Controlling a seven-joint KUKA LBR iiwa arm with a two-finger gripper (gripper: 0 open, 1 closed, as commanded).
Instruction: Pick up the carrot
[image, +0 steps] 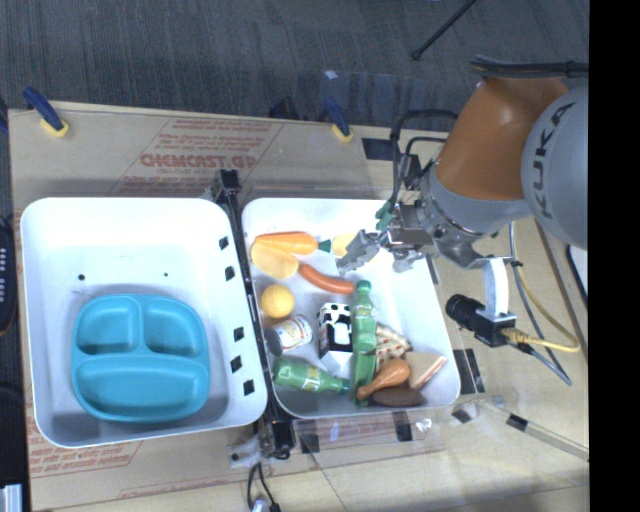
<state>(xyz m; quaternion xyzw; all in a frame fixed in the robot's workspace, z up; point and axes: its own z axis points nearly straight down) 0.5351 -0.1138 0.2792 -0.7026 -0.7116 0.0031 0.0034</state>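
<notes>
- My arm (510, 150), grey with its orange band, reaches in from the right and hangs over the upper right corner of the right bin (440, 320).
- The left bin (60, 240) holds a blue divided tray (140, 358), which lies flat in its lower half.
- The right bin is crowded: a green bottle (363, 325) stands roughly upright in the middle, a second green bottle (312, 378) lies on its side near the lower edge, and a black-and-white object (337, 325) sits just left of the upright bottle.
- The carrot (287, 243) lies on its side at the top left of the right bin, close to the wall between the two bins. It is orange and tapered, with the thick end to the left and a small green stub at the right end.
- Just below the carrot lie a pale yellow rounded piece (272, 262) and an orange-red sausage (327, 280); the yellow piece looks to be touching the carrot's underside.
- A small yellow ball (277, 301) rests below those, with a small can (292, 333) under it.
- My gripper (378, 250) sits to the right of the carrot's green end, near it but apart. My fingers (356, 254) are spread a little and nothing lies between them; the left tip hovers just above the sausage's right end.
</notes>
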